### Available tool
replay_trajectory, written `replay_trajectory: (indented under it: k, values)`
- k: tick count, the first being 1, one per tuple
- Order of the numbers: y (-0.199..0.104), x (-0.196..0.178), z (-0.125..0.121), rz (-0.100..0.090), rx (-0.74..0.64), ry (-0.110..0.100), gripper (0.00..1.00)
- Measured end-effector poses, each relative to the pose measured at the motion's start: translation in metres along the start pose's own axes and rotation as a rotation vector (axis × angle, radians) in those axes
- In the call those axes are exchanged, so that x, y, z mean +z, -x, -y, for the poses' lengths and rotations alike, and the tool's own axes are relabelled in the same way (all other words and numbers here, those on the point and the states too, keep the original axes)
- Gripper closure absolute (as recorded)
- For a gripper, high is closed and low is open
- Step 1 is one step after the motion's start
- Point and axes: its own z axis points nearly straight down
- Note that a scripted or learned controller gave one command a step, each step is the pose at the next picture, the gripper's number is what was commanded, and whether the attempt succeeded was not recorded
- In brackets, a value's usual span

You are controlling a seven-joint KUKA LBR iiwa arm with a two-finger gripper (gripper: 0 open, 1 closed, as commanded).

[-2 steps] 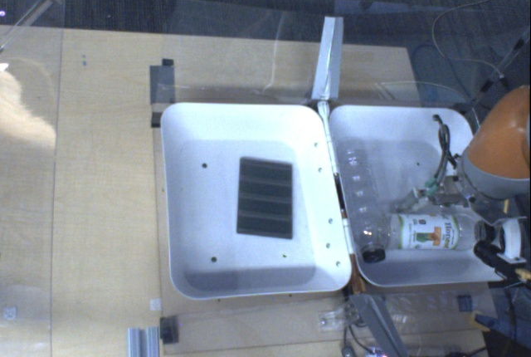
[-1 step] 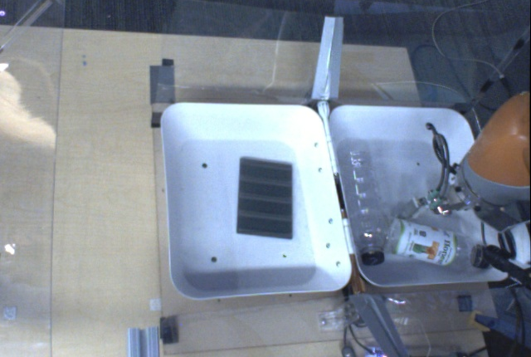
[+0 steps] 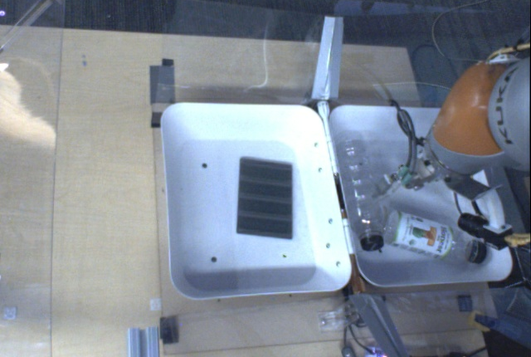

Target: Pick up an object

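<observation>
Overhead, from the camera view:

Bins: two shallow white trays side by side on the wooden bench (image 3: 91, 206); the left bin (image 3: 187, 264) and the right bin (image 3: 365, 119) touch along a shared edge.

Left bin contents: one dark ribbed rectangular pad (image 3: 265, 198), lying flat near the middle, well apart from every wall.

Right bin contents: one clear bottle (image 3: 419, 235) with a white label and a dark cap, lying on its side near the front wall, cap end toward the divider; one clear plastic piece (image 3: 357, 173), hard to make out, just beside the divider; one small dark item (image 3: 476, 252) near the front right corner, too small to identify.

Arm: one grey arm with its orange band (image 3: 469, 110) hanging over the right bin's far right part.

Gripper (image 3: 412, 178): low over the right bin, just behind the bottle; whether it is wide or narrow cannot be told, as cables and wrist hardware cover it, and nothing is seen held.

Obstructions: cables (image 3: 408, 131) trail over the right bin; a metal strut (image 3: 327, 61) stands behind the divider.
</observation>
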Motion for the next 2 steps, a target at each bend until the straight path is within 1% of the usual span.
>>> replay_trajectory:
  k: [1,2]
  values:
    - [0.007,0.000,-0.025,0.007,0.052,-0.014,0.00]
    - [0.001,0.005,-0.096,-0.020,-0.025,-0.004,0.00]
